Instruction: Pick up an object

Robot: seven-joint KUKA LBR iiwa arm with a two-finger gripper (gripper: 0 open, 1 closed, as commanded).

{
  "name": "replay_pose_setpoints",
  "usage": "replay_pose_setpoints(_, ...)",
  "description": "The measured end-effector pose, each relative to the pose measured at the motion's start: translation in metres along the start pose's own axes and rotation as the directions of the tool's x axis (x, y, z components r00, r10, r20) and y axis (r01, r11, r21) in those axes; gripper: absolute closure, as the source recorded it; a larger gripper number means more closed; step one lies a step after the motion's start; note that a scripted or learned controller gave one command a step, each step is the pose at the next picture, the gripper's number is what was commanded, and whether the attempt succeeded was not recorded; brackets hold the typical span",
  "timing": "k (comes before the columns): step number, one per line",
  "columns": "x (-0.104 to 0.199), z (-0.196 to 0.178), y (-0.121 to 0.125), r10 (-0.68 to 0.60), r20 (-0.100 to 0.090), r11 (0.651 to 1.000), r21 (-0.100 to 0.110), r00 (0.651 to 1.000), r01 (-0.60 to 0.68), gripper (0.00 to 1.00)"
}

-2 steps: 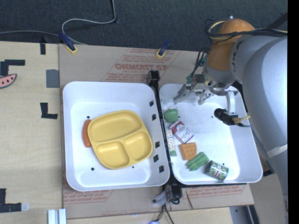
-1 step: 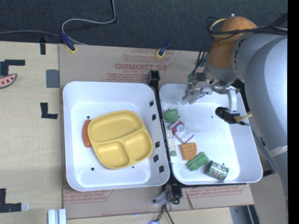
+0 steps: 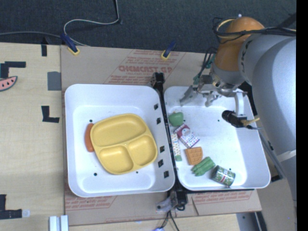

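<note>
Where cardboard [image 3: 139,66] lies, bins [image 3: 77,129] rest.

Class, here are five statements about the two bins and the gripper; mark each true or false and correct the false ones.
1. The yellow divided tray lies in the left bin. True.
2. The green can stands in the left bin. False: it lies on its side in the right bin, near the front corner.
3. The orange cracker lies next to the green pepper. True.
4. The gripper hovers over the yellow divided tray. False: it is at the back of the right bin.
5. The yellow divided tray has one compartment. False: it has three.
</note>
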State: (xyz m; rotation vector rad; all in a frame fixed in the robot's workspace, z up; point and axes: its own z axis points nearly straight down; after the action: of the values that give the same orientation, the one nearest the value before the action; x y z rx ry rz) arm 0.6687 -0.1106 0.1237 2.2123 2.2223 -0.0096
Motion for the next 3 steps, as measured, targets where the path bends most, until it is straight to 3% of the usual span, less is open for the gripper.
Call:
replay_pose_setpoints(1,0.0165,0.0385,-0.0002,0.003,-0.006,1.000,0.000,1.000,-0.003,0.00)
replay_pose_setpoints(2,0.0165,0.0288,0.0001,0.002,-0.005,1.000,-0.001,1.000,-0.002,1.00)
replay_pose_setpoints(3,0.0164,0.0290,0.0000,0.002,-0.005,1.000,-0.001,1.000,-0.002,0.00)
